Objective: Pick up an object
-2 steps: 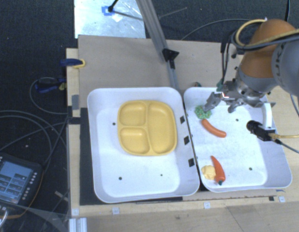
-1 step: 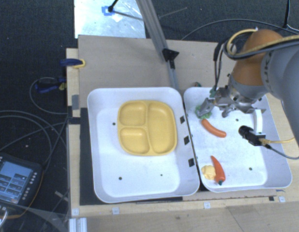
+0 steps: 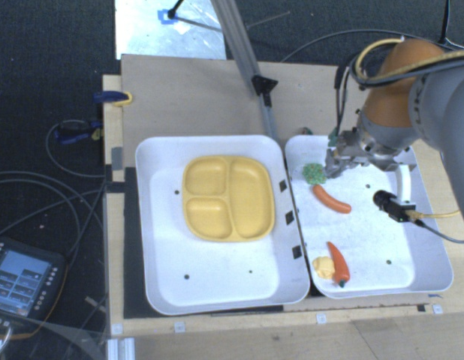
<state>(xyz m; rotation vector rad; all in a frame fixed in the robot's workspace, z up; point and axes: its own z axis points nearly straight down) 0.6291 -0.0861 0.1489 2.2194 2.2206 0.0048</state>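
Note:
In the right bin (image 3: 427, 265) lie a green broccoli piece (image 3: 314, 174), an orange sausage-shaped piece (image 3: 332, 199), a red-orange carrot (image 3: 338, 262) and a small pale yellow piece (image 3: 322, 265) touching the carrot. My gripper (image 3: 335, 163) hangs low at the back of this bin, just right of the broccoli and close to it. Nothing shows between its fingers.
The left bin (image 3: 161, 276) holds a yellow three-compartment plate (image 3: 228, 198). A grey pole (image 3: 236, 28) slants down to the bench behind the bins. Cables and a handheld pendant (image 3: 22, 276) lie on the floor at left.

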